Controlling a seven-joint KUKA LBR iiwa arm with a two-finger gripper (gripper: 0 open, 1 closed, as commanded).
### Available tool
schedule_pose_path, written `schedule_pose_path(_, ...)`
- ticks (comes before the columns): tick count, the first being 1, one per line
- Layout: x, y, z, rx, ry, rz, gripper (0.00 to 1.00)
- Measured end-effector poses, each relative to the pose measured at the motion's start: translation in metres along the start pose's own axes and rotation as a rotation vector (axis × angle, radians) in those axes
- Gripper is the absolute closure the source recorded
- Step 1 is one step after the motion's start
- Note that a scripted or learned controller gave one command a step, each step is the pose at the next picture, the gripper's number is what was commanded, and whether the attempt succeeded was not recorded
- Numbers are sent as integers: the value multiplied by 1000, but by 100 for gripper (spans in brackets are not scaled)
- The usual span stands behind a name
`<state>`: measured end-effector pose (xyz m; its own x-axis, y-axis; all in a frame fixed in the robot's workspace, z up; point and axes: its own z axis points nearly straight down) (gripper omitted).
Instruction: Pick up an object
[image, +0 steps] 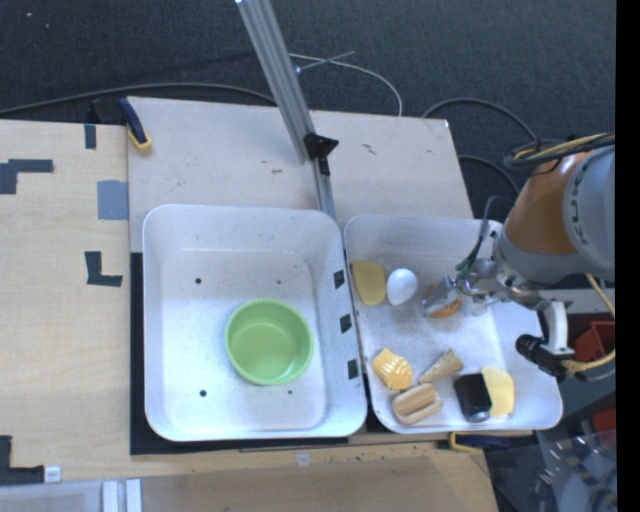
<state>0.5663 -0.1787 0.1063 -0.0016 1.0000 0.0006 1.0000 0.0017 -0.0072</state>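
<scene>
Wooden tabletop (60, 330) carries two shallow white bins side by side, with dark floor and loose cables behind. Going from the left, the left white plastic bin (165, 300) holds a round light-green plastic bowl (268, 342), sitting well apart from the walls. The right white plastic bin (410, 235) is much more crowded: a flat yellow toy piece (368, 283) touches a small white egg-shaped toy (401, 286), and lower down lie a bumpy yellow toy (392, 370), a tan cone-shaped toy (441, 366), a small hot-dog toy (416, 403), and a black block (473, 396) pressed against a yellow block (498, 391). The tool (447, 297) is low in this bin, over a small orange and grey toy (441, 306), just right of the egg. I cannot tell if it is grasping anything. The egg is round and smooth, so a bump could roll it away. The toys sit close together, so the tool might push one and miss.
</scene>
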Motion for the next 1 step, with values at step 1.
schedule_pose_path(1, 1, 0, 18, -6, -2, -1, 0)
